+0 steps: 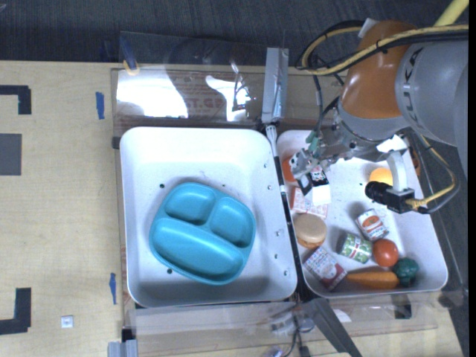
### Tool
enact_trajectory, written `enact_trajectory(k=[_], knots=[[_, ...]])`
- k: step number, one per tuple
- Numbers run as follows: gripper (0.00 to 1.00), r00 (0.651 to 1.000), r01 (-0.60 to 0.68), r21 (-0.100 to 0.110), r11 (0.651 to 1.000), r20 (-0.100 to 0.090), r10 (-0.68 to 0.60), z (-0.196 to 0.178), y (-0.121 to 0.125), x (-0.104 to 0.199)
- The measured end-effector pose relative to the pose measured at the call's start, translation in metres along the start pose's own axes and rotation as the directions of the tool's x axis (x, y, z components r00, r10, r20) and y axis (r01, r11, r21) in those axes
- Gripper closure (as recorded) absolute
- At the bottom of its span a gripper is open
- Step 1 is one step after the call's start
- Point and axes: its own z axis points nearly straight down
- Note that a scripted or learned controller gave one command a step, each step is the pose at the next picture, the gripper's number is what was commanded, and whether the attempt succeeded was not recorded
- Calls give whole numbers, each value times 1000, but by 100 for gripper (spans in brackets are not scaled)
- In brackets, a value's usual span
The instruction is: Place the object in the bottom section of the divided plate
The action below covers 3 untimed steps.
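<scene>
One bin over from my jaws (311, 163), whose state I can't tell, the plate (201, 233) lies left.

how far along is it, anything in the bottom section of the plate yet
Nothing looks done: the blue divided plate in the left bin has nothing in any section. In hand: the gripper is low at the right bin's left side, among the toy foods. Whether it holds anything is unclear. Left: picking an item, carrying it over and placing it.
</scene>
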Motion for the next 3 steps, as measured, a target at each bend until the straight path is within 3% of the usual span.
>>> enact_trajectory(k=[1,2,3], knots=[[100,1000,5,-9,1000,1,-5,-75,30,69],[100,998,56,6,998,0,-56,9,28,138],[0,999,52,-2,999,2,-52,4,30,136]])
